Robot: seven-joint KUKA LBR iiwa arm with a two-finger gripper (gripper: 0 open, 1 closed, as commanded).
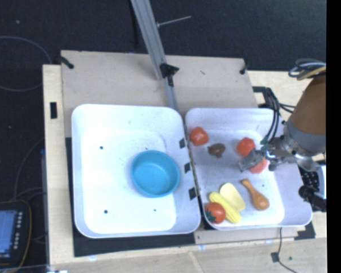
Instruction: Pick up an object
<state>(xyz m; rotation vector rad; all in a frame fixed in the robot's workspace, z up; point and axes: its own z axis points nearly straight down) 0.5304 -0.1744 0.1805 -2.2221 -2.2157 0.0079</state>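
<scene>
A pale desk (125, 75) on dark floor carries two white bins. The hand (253, 163), grip state unclear, hovers in the right bin (273, 121) over a red item (259, 166); an orange gourd (256, 194) lies just below it, neck pointing up-left.

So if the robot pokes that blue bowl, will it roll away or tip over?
Probably neither. The blue bowl sits upright on the left bin's flat floor, and looks wide and low, so it should slide rather than tip. It looks like smooth plastic, likely light and stiff, so the gripper might slip on its rim.
</scene>
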